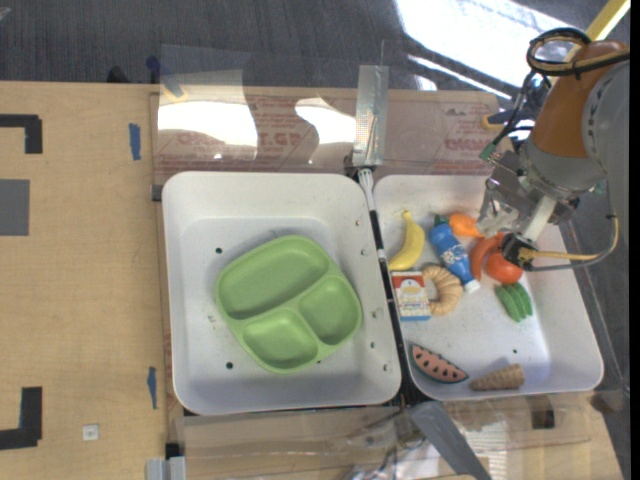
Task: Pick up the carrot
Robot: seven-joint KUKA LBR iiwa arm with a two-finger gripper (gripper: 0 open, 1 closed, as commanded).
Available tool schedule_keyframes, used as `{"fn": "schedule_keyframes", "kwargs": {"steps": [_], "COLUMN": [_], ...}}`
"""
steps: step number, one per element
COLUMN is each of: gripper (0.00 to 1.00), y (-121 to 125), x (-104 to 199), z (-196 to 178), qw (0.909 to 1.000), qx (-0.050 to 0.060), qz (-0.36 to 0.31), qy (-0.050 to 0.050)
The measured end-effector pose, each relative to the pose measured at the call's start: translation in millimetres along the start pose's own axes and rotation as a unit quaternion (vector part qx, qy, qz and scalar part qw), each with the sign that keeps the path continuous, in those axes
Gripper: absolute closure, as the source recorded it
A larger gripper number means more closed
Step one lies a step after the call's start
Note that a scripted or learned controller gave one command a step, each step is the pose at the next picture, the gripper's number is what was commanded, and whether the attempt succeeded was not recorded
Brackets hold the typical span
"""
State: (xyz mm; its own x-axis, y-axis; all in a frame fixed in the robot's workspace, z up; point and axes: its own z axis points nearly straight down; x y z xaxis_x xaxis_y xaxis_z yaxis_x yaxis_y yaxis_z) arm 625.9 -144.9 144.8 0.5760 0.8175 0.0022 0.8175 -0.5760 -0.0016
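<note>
The carrot (490, 259) lies in the right bin (570, 363), toward its upper right. Its body is orange-red, and what looks like its green leafy end (515, 301) points to the front. My gripper (497, 224) hangs just above and behind the carrot's upper end, reaching in from the right. Part of the carrot is covered by the robot's own hardware. I cannot see whether anything is in its grasp.
Around the carrot in the right bin lie a small bright orange piece (462, 225), a blue bottle (452, 251), a banana (409, 241), a croissant (446, 288), a small box (412, 297), a watermelon slice (437, 366) and a cone (498, 377). A green divided plate (288, 302) sits in the left bin (190, 218).
</note>
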Motion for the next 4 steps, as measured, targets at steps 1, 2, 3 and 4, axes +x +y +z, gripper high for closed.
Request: {"fn": "schedule_keyframes", "kwargs": {"steps": [1, 2, 3, 4], "gripper": [1.00, 0.00, 0.00, 0.00], "y": [-104.1, -104.1, -12.3, -35.4], "x": [-47.7, -47.8, -21.5, -33.2], "z": [53.9, 55.0, -84.0, 47.7], "qw": [0.9888, 0.9887, 0.9940, 0.9974], "qx": [-0.007, -0.007, -0.007, -0.003], "qz": [-0.149, -0.149, -0.110, -0.072], "qy": [0.001, 0.001, 0.000, 0.000]}}
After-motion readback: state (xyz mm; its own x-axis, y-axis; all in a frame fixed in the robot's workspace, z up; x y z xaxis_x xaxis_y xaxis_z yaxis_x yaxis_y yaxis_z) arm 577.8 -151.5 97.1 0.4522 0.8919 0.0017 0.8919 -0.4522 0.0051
